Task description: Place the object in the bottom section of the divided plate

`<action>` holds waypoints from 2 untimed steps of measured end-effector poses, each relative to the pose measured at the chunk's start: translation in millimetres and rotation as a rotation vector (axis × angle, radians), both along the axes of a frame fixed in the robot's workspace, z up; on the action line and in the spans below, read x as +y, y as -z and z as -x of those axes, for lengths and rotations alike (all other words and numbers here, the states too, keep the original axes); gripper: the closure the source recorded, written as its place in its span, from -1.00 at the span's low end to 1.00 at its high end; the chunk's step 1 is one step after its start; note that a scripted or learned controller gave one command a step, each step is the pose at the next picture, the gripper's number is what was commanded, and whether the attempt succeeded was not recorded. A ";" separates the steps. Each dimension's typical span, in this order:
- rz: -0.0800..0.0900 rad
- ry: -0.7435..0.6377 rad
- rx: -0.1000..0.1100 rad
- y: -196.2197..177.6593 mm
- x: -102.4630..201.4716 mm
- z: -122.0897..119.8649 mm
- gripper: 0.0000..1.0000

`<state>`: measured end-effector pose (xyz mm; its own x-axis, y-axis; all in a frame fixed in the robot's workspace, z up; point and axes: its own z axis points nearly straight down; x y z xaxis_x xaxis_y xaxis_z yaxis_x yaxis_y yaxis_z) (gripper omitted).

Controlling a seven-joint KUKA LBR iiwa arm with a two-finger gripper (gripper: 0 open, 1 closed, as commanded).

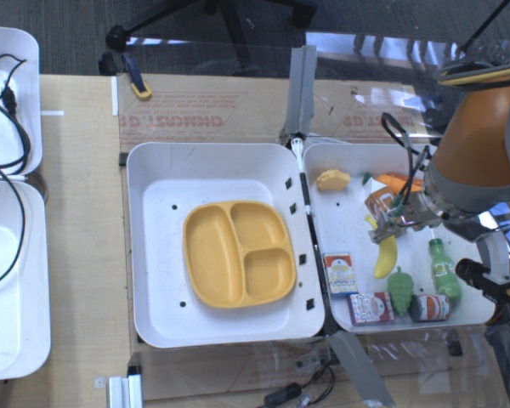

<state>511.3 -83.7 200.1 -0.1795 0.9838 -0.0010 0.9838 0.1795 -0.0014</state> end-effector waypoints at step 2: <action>0.000 -0.247 0.001 9.6 168.3 -58.8 1.00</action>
